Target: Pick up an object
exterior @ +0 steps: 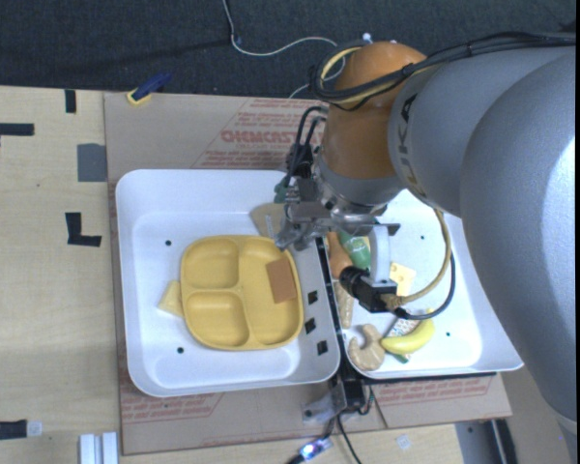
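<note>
The gripper (304, 222) hung just past the yellow divided tray (240, 291) at its far right corner; I couldn't tell its grip. Right of the tray lay a banana (411, 338) in the other bin (464, 351).

The grey arm (493, 162) with its orange band (367, 114) reached in over the seam between the two white bins. The gripper (304, 225) hung above the left bin (140, 259), just beside a yellow divided tray (234, 293) bearing a brown block (282, 280). A banana (411, 339) and, apparently, a green item (358, 252) lay in the right bin (464, 351).
</note>
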Action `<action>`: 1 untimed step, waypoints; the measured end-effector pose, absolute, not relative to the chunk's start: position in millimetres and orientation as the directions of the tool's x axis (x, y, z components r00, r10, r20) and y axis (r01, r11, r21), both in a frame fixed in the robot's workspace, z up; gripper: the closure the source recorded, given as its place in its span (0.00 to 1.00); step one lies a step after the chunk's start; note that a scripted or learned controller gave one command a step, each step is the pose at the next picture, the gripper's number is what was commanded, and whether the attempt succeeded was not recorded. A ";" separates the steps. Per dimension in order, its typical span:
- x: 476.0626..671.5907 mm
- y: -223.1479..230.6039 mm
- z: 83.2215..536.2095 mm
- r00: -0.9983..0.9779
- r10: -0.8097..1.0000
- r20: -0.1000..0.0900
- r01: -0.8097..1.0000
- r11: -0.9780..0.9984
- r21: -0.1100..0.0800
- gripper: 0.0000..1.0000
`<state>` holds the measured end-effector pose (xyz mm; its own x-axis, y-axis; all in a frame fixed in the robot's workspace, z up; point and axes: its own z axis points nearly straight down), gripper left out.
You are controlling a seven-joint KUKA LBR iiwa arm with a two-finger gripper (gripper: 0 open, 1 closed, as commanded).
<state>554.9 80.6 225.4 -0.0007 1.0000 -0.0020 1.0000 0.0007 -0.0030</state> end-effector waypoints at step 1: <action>562.8 79.3 217.4 -0.001 1.000 -0.002 1.000 0.001 -0.003 1.00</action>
